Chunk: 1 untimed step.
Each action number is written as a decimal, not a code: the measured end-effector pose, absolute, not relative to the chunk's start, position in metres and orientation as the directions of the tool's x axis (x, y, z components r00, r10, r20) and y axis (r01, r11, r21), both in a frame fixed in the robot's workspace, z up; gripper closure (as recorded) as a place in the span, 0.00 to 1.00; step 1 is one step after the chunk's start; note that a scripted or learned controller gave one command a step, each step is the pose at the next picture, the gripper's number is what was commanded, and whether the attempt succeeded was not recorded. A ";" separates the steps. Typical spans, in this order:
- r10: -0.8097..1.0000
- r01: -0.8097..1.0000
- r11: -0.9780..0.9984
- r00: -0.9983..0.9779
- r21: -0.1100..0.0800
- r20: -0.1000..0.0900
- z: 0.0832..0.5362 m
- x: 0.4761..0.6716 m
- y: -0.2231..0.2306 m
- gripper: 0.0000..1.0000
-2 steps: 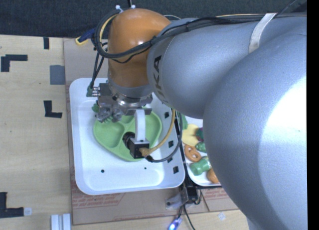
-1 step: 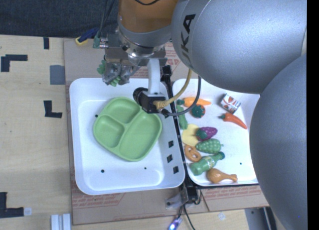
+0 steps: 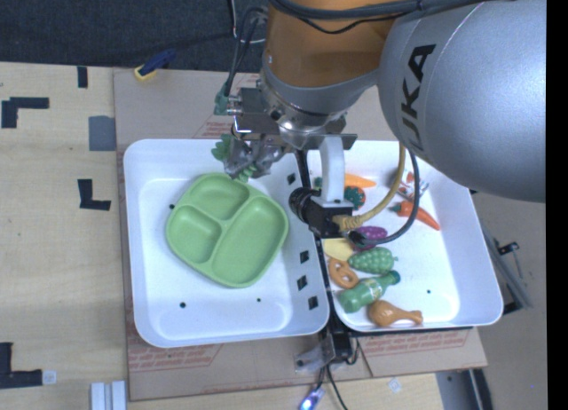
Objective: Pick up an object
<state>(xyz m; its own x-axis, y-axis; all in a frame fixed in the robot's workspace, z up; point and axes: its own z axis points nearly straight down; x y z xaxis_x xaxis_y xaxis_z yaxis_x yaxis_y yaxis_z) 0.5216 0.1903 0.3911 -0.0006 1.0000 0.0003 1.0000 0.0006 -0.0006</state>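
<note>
My gripper [image 3: 243,161] hangs over the far edge of the left bin [image 3: 142,222], just above the top rim of a green divided plate [image 3: 229,231]. It is shut on a small green leafy toy [image 3: 263,167], whose bits stick out to either side of the fingers. The arm's orange band and grey body hide the far part of both bins. In the right bin [image 3: 470,284] lie several toy foods: an orange carrot [image 3: 422,214], a purple eggplant [image 3: 369,233], a bumpy green vegetable [image 3: 373,260], a green bottle [image 3: 362,292] and a brown drumstick [image 3: 396,314].
The raised wall between the two bins [image 3: 306,275] runs just right of the plate. A cable [image 3: 390,195] loops from the wrist down over the right bin's toys. A yellow-and-blue item [image 3: 153,65] lies on the bench beyond the bins.
</note>
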 end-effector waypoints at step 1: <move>1.000 1.000 -0.005 0.005 -0.005 -0.003 0.367 0.499 0.123 1.00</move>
<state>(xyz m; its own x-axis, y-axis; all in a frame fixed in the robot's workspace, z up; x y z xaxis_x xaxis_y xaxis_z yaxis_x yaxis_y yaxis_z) 0.4995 0.1232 0.3667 0.0048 1.0000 -0.0029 1.0000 -0.0048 -0.0053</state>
